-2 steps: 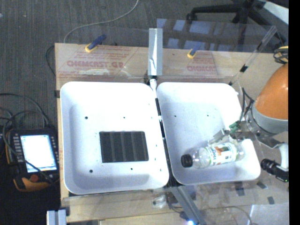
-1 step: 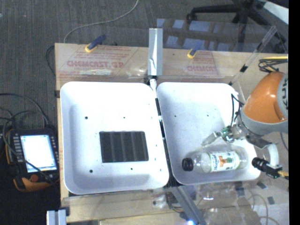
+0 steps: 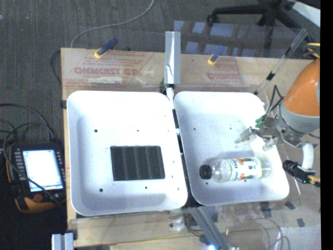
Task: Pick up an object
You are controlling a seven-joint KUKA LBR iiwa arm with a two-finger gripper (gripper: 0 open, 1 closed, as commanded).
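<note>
A clear plastic bottle (image 3: pixel 237 169) with a black cap lies on its side in the right bin (image 3: pixel 208 113), near that bin's front, cap pointing left. A dark ribbed rectangular block (image 3: pixel 137 162) lies flat in the middle of the left bin (image 3: pixel 88 113). My gripper (image 3: pixel 256 135) hangs over the right side of the right bin, just behind the bottle's far end and apart from it. Nothing is seen in its grasp. The arm's orange band (image 3: pixel 308 90) is at the view's right edge.
A lit control pendant (image 3: pixel 39 169) sits on the floor left of the bench. Two clamps (image 3: pixel 105 47) (image 3: pixel 213 59) grip the board behind the bins. A metal post (image 3: pixel 171 56) rises between the bins at the back. A cable connector (image 3: pixel 296 171) hangs near the right bin's rim.
</note>
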